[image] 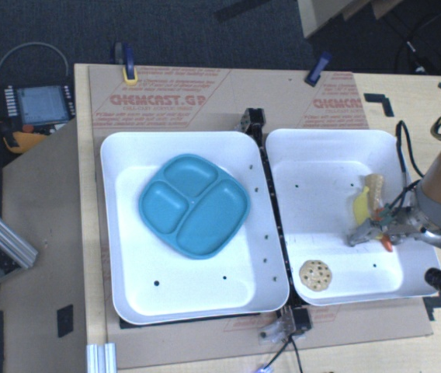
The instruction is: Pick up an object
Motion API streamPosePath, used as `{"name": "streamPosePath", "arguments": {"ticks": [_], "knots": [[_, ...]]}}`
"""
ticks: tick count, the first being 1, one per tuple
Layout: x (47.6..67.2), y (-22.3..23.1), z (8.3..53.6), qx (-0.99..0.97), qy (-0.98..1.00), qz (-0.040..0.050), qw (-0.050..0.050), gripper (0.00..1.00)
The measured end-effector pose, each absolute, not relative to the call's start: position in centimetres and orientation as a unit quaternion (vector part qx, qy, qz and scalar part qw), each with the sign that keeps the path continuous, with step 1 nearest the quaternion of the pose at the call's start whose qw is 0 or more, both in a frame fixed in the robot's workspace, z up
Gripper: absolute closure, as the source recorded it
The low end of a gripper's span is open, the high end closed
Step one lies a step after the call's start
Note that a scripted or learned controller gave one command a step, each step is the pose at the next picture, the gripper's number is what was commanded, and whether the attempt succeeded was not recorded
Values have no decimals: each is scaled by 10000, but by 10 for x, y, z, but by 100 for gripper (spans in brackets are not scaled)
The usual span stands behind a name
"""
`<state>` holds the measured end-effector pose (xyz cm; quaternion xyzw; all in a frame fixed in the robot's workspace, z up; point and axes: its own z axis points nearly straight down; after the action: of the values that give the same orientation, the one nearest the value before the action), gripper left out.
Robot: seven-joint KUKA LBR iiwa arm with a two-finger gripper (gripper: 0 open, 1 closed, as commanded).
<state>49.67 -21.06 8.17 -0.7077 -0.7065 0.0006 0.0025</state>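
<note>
Two bins are sitting on the counter; the gripper [364,233] is reaching low into the right bin [337,142], beside a yellow object [362,206] near that bin's right edge. Whether it is gripping anything cannot be told. Nothing is yet lifted; grasping and raising are remaining.

From my seat the light is bright and even, coming from overhead; the two white bins [197,301] run close to blown out, with soft grey shadows along their inner walls. The blue plate [195,206] shows a mild sheen and throws almost no shadow. Focus is fair at the centre, but the end effector [369,231] and the frame corners look smeared and soft.
</note>
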Motion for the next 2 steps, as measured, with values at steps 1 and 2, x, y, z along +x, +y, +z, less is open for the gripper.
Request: {"name": "streamPosePath", "arguments": {"ticks": [1, 2], "knots": [[498, -211, 94, -7076, -7066, -1, -10, 100], [494, -212, 157, -7069, -7073, -10, -38, 100]]}}
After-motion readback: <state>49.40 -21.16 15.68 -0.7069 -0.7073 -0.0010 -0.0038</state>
